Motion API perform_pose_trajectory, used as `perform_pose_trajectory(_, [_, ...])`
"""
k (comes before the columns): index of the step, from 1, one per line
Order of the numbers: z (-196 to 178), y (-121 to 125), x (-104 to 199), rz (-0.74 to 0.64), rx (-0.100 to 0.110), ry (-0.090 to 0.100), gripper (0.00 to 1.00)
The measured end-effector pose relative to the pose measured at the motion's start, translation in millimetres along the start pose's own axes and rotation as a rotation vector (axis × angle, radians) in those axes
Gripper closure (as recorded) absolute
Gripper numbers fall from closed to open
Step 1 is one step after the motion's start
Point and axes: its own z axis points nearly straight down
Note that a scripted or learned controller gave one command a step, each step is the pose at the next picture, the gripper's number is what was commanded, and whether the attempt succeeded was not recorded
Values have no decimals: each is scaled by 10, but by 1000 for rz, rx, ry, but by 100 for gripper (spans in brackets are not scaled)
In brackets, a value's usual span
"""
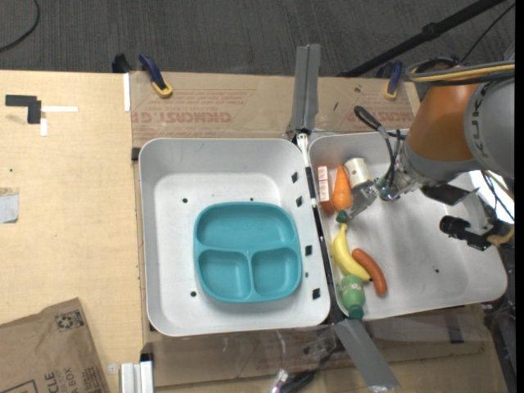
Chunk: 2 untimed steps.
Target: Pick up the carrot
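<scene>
Approach step: hand (pixel 366 196) just beside carrot (pixel 342 188) near right bin's (pixel 458 285) left wall, grip state unclear; next, close squarely on it.

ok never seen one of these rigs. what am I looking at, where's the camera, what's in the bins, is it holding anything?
One fixed camera looks down at a slant on a bench with two shallow white bins. The grey machine with the orange band is a robot arm reaching in from the right; its two-finger gripper sits low in the right bin, right beside the carrot. I cannot tell whether it holds anything.

The left bin holds a teal divided plate. In the right bin, along its left side, lie the carrot, a small packet, a white cylinder, a banana, a red sausage-like toy and a green item. The job is to pick up the carrot.
</scene>
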Motion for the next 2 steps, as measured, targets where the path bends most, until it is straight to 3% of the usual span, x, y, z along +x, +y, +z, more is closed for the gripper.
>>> perform_pose_trajectory(1, [21, 511, -147, 179, 5, 2, 0])
perform_pose_trajectory(2, [-858, 500, -358, -85, 16, 9, 0])
